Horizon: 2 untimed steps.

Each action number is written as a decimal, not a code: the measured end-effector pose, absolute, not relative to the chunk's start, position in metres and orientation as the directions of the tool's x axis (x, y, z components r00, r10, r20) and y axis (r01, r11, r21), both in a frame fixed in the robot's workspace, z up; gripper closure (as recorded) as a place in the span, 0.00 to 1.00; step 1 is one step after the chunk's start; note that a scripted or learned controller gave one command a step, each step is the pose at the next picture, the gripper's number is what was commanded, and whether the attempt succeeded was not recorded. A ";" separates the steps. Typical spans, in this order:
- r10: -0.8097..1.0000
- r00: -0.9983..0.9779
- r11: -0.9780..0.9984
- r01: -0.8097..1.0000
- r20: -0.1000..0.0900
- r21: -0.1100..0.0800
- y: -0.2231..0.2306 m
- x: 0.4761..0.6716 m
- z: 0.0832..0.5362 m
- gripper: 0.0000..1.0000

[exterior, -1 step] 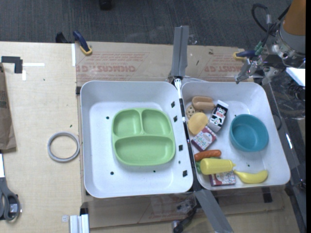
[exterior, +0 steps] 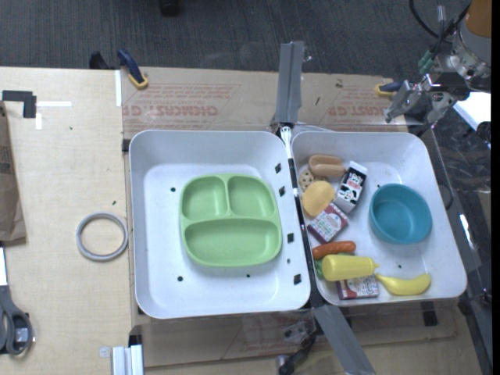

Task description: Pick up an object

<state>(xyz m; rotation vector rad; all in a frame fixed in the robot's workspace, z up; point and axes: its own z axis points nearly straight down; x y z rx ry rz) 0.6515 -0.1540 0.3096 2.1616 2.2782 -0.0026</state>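
The gripper (exterior: 414,92) is hanging at the upper right, above the right bin (exterior: 422,151); its fingers' state I cannot tell.

Tray (exterior: 230,230) in L bin (exterior: 148,233); bowl (exterior: 400,214), banana (exterior: 404,284) in R bin (exterior: 426,162).

The hand (exterior: 414,96) is small and cluttered with cables, so its grip cannot be read. Well below it, a yellow bottle (exterior: 348,267) and banana (exterior: 404,284) cover most of a packet (exterior: 358,288). Far to its left, a brown bag (exterior: 9,180) is cut by the edge.
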 end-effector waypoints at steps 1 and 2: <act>0.960 0.281 -0.281 0.960 -0.002 -0.003 -0.158 0.659 0.211 0.00; 1.000 -0.007 0.007 1.000 0.000 0.001 -0.101 0.580 0.093 0.00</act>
